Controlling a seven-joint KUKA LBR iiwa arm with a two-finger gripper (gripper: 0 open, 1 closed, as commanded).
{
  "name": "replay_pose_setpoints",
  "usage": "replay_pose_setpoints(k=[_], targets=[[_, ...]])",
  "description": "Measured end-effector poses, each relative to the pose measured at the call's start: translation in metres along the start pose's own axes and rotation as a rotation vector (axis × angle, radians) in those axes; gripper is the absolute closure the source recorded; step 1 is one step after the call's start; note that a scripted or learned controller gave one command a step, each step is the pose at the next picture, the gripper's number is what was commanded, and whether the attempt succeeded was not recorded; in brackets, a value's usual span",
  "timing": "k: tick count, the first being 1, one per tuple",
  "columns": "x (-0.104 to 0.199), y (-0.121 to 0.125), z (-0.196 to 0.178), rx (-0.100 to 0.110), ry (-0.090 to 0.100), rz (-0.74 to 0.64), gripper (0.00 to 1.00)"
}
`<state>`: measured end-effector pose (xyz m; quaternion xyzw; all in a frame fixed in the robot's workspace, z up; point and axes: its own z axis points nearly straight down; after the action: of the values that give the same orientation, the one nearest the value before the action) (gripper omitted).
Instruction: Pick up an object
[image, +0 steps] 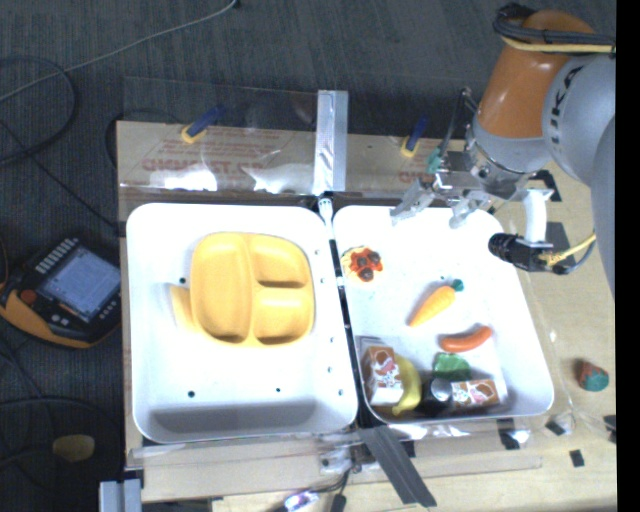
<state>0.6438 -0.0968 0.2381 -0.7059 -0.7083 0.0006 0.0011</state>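
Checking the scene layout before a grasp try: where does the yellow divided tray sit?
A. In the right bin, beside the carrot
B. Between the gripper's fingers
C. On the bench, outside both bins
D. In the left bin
D: the yellow divided tray lies inside the left bin, while the carrot lies in the right bin and the gripper hovers over that bin's far edge.

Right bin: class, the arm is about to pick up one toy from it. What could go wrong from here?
1. The banana, bottle and boxes crowd the right bin's near corner, so a grab there may catch several or slip.
2. The carrot and sausage lie flat and tilted; a misaligned tool may push them aside.
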Motion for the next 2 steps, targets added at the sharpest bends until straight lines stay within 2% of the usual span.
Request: replay_pose_setpoints(k=[1, 2], targets=[[-0.031, -0.019, 0.143, -0.004, 0.0, -0.166, 0.0], [-0.062, -0.066, 0.149, -0.011, -0.005, -0.138, 0.0]])
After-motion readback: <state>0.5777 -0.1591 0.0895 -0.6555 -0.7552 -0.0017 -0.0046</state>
